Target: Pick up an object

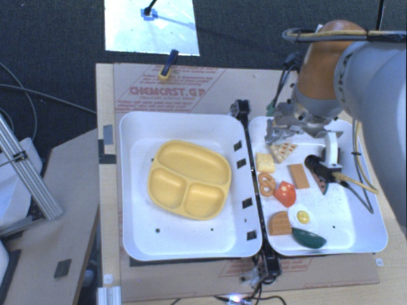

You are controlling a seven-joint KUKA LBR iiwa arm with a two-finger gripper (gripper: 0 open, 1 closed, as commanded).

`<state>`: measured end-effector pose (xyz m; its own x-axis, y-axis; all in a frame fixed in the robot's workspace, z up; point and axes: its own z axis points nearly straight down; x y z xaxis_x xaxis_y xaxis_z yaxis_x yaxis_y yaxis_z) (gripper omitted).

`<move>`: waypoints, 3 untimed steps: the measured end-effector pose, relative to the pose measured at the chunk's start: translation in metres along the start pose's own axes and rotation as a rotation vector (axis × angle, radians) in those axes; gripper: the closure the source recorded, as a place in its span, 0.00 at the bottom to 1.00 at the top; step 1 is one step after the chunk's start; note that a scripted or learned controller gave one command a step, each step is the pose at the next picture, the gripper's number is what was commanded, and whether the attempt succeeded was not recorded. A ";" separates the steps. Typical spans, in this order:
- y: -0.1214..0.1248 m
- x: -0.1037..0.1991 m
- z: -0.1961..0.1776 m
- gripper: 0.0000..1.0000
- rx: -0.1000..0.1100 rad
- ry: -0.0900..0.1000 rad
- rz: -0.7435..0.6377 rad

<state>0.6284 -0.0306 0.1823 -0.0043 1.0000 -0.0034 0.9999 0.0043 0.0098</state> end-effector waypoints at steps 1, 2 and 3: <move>-0.082 0.016 -0.002 1.00 0.015 0.005 0.004; -0.139 0.092 -0.003 1.00 0.014 0.007 -0.007; -0.089 0.000 -0.003 1.00 0.005 0.000 0.009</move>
<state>0.5391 -0.0312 0.1847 0.0051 1.0000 -0.0035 1.0000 -0.0050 0.0053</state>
